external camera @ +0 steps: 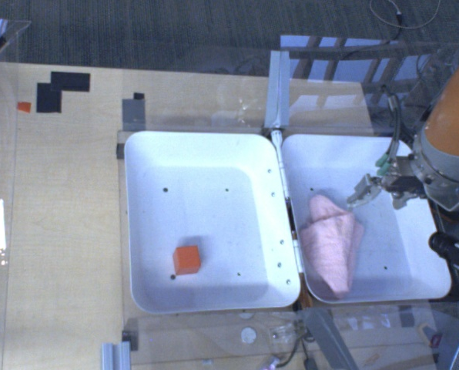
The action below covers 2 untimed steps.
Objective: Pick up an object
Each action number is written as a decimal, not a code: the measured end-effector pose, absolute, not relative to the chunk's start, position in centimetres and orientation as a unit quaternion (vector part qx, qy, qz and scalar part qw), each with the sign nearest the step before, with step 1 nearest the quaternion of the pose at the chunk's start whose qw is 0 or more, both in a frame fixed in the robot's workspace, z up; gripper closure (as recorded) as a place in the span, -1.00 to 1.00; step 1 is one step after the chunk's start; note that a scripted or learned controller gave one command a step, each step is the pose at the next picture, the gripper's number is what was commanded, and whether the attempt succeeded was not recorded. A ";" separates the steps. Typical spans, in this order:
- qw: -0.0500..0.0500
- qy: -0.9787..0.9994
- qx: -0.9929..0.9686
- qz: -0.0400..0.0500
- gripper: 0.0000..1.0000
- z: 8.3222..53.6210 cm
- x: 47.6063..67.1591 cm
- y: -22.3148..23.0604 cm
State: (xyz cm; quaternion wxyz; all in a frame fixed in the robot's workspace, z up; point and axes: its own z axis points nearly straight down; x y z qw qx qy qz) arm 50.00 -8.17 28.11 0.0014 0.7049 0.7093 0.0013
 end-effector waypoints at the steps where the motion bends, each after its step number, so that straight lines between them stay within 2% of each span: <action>1: 0.001 0.719 0.695 0.001 -1.00 16.2 53.0 -11.0; 2: 0.006 0.761 0.649 0.005 -1.00 9.2 55.1 -11.2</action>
